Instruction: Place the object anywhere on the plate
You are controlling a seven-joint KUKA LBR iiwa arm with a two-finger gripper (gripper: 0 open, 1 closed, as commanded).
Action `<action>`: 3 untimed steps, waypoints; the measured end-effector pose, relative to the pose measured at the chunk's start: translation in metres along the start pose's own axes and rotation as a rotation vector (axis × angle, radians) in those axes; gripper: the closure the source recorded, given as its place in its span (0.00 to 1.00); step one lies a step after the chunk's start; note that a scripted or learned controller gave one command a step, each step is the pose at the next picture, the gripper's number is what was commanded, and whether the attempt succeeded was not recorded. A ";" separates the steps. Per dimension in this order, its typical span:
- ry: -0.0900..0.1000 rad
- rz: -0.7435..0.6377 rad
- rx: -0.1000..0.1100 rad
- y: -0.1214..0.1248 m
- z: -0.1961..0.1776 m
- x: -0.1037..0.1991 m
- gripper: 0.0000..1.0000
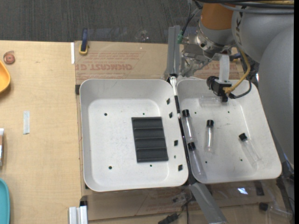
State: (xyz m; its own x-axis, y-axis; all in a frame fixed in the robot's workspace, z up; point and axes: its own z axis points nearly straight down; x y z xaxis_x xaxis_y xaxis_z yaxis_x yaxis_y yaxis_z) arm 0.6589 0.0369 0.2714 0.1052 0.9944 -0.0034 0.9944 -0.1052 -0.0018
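The black ribbed plate (149, 139) lies flat in the middle of the left bin (96, 125), with nothing on it. Several clear tubes with black caps lie in the right bin (261, 125): one tube (187, 124) along the left wall, another tube (194, 160) below it, a third tube (209, 135) near the middle, and one more tube (248, 148) toward the right. My gripper (189, 65) hangs over the back left corner of the right bin, above the tubes and apart from them. Its tip is lost among cables and metal parts.
A raised divider (180, 125) separates the two bins. A black cable connector (219, 86) dangles from the wrist over the back of the right bin. Brown cardboard (121, 62) lies behind the bins, and a wooden bench (37, 125) stretches to the left.
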 end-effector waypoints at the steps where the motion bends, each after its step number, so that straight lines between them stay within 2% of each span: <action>1: 0.000 -0.309 -0.001 -0.004 -0.010 0.036 1.00; 2: 0.000 0.057 0.002 -0.009 0.027 0.085 1.00; 3: 0.001 -0.209 0.000 -0.055 -0.018 0.129 1.00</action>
State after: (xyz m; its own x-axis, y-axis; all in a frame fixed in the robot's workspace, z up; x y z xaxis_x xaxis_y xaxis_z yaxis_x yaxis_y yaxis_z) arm 0.6177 0.1713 0.2889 -0.1034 0.9946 -0.0022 0.9946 0.1033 -0.0025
